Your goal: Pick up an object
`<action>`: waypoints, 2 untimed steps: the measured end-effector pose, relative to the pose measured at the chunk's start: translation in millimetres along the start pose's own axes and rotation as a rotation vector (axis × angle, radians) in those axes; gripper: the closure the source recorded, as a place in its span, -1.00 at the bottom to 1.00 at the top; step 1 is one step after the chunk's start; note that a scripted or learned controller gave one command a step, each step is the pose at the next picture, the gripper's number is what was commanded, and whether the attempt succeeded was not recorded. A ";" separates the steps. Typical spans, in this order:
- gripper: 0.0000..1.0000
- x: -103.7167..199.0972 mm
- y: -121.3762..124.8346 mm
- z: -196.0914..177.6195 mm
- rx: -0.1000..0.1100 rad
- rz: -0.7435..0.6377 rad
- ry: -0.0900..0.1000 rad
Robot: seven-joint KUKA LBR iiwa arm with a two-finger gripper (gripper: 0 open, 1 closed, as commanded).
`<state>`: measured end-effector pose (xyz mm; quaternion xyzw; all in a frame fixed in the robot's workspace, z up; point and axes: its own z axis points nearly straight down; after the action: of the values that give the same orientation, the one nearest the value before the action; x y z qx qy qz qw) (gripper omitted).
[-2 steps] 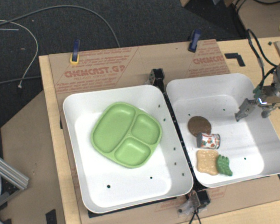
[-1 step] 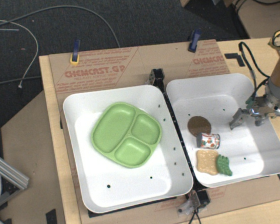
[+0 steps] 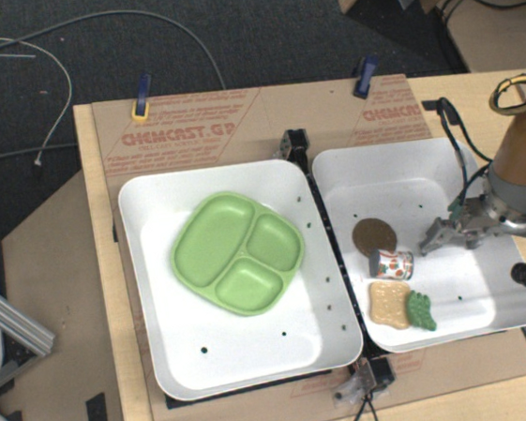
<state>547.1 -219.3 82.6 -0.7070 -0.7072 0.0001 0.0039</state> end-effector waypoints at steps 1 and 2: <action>1.00 -0.8 1.3 -13.7 -0.005 0.000 -0.003; 1.00 -2.0 3.4 -78.7 -0.012 0.000 -0.008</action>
<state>550.9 -221.7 161.2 -0.7069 -0.7074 -0.0015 -0.0034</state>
